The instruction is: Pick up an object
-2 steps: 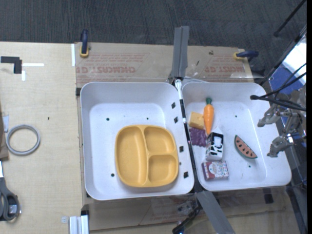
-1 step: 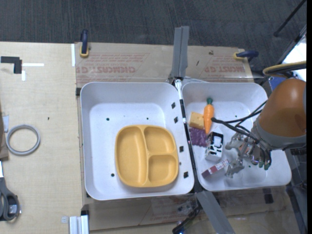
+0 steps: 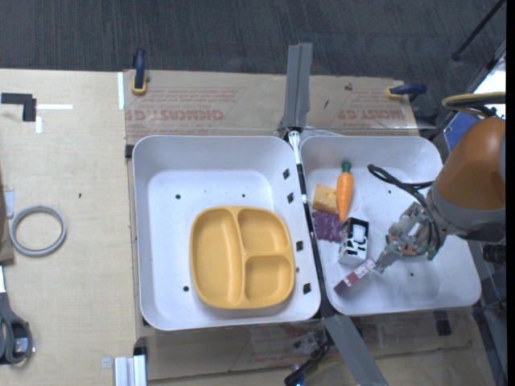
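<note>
Camera view: the left bin (image 3: 153,215) holds a yellow plate (image 3: 241,256) with three wells. In the right bin (image 3: 418,292), near the divider, lie a cheese cube (image 3: 325,198), a carrot (image 3: 344,192), a purple piece (image 3: 327,225), a black-and-white box (image 3: 354,240) and a maroon bar (image 3: 352,277). Just right of them the gripper (image 3: 389,253) hangs low over the floor, its tip close to the bar's right end; whether its fingers are spread or pressed together cannot be told.

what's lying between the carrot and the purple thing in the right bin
A yellow cheese block, seen in the camera view, sits left of the carrot and above the purple thing.
</note>
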